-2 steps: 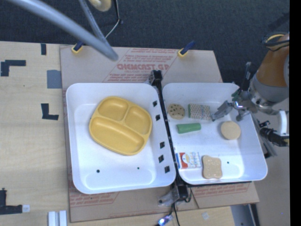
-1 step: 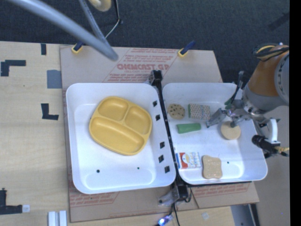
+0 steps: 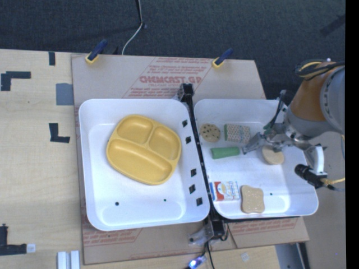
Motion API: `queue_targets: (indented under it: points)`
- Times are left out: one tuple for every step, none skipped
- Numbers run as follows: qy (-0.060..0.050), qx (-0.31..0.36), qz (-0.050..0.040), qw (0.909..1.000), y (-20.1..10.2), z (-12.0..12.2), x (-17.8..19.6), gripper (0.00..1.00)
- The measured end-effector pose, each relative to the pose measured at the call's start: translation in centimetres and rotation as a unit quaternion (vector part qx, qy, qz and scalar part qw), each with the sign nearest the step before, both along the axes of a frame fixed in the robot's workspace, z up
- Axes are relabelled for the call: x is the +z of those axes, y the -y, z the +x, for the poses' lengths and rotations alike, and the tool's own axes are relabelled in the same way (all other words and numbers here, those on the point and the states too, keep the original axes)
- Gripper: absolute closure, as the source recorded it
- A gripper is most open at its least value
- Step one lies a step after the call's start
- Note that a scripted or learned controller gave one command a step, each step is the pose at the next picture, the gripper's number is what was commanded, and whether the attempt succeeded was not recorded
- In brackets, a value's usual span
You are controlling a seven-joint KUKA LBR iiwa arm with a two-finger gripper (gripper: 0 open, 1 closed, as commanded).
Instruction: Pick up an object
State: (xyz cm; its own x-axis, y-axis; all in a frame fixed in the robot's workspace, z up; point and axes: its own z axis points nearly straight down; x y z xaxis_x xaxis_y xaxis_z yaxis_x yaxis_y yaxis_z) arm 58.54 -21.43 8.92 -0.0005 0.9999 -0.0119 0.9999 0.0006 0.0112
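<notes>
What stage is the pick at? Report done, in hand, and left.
Done: the grey arm's gripper has reached into the right white bin, low beside the round tan biscuit-like piece.
In hand: nothing visibly lifted; whether it grips that piece is unclear.
Left: grasp and raise one item; the green block, speckled cookie and toast slice lie untouched.

Yellow divided plate (image 3: 145,149) in left bin (image 3: 95,206), right bin (image 3: 291,206) holding cookie (image 3: 210,131), green block (image 3: 225,152), toast (image 3: 252,199) (arm over its right side)

The 2 white bins (image 3: 95,206) look like smooth, slightly glossy plastic, as does the yellow divided plate (image 3: 144,149). Beneath lies matt brown cardboard (image 3: 168,77) on a pale wood-grain table (image 3: 33,178).
</notes>
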Motion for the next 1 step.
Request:
queue_targets:
  points:
    - [0.002, 0.001, -0.0004, 1.0, -0.05, 0.14, 1.27, 1.0]
